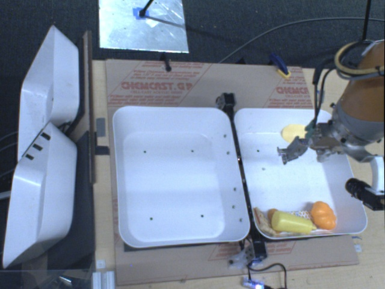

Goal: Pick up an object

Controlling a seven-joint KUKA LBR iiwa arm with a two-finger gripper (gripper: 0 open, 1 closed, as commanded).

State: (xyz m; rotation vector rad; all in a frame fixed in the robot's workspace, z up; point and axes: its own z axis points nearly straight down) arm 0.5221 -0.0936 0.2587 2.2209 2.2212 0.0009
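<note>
Right-hand shallow white plastic bin point(264, 161): two-finger grey metal gripper point(293, 150) poised above the floor, finger state impossible to tell, nothing visibly grasped. Pale yellow flat round piece point(292, 131) just behind and beside the gripper, nearest candidate. Yellow elongated plastic fruit point(292, 223), long axis along the near wall, and orange round fruit point(323, 215) well forward of the gripper.

The left bin point(174, 173) has an open floor from wall to wall. In the right bin point(264, 179), the middle is free; the arm point(361, 101) overhangs its far right corner, a yellow disc point(293, 131) lies near the far wall, and a yellow bottle point(292, 223) and an orange point(323, 215) crowd the near edge.
</note>
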